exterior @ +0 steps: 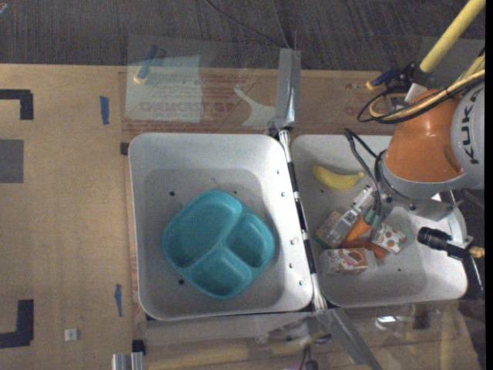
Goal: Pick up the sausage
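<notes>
Sausage [368, 247]: small orange-red sliver, mostly hidden under end effector [362, 223]; grip state unclear.

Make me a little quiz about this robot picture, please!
1. True or false: the teal plate lies in the left bin.
2. Which bin holds the banana? A left, B right.
3. Fill in: the tool hangs over the ____ bin.

Key: 1 true; 2 B; 3 right.
</notes>
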Robot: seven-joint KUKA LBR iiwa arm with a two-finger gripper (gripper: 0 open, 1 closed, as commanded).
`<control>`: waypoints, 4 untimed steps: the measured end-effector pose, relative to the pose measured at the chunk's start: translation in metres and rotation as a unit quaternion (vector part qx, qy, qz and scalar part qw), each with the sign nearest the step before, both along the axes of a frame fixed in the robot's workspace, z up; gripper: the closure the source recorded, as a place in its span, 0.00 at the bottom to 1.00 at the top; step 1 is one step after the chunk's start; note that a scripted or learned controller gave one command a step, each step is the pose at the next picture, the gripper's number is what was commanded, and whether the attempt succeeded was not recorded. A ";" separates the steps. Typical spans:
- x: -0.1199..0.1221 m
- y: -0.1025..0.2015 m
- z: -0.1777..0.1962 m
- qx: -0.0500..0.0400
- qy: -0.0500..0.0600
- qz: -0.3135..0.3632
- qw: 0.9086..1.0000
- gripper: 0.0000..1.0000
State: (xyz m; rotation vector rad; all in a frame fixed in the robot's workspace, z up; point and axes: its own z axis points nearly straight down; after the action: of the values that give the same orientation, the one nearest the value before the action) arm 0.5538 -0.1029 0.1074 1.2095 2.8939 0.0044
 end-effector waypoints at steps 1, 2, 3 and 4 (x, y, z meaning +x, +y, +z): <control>0.047 -0.039 0.076 -0.001 0.000 -0.057 0.998 0.00; 0.060 -0.009 0.046 0.000 0.002 0.041 0.999 0.00; 0.060 -0.009 0.046 0.000 0.001 0.041 0.999 0.00; 0.041 0.006 -0.002 -0.002 -0.003 0.089 0.996 0.00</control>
State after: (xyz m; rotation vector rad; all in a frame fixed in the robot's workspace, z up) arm 0.5948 -0.0964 0.1053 0.9436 2.9832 0.0037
